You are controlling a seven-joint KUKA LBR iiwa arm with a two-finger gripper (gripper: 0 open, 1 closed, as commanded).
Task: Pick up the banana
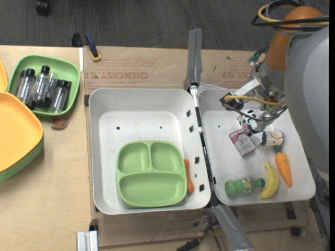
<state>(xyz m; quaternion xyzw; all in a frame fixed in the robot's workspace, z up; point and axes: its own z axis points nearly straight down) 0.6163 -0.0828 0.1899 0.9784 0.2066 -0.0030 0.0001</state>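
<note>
Your pincer (250, 127) hovers over the right bin (217, 140), above a pink packet (242, 143); can't tell if it's clenched. Banana (270, 181) lies free near that bin's front edge, between a green bottle (243, 186) and a carrot (283, 168), well apart from the pincer.

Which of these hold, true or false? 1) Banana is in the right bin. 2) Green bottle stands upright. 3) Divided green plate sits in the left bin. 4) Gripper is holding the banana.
1) True: the banana lies near the front of the right bin, beside the carrot.
2) False: the green bottle lies on its side, left of the banana.
3) True: the green plate sits in the left bin.
4) False: the gripper is farther back in the right bin, apart from the banana.
</note>
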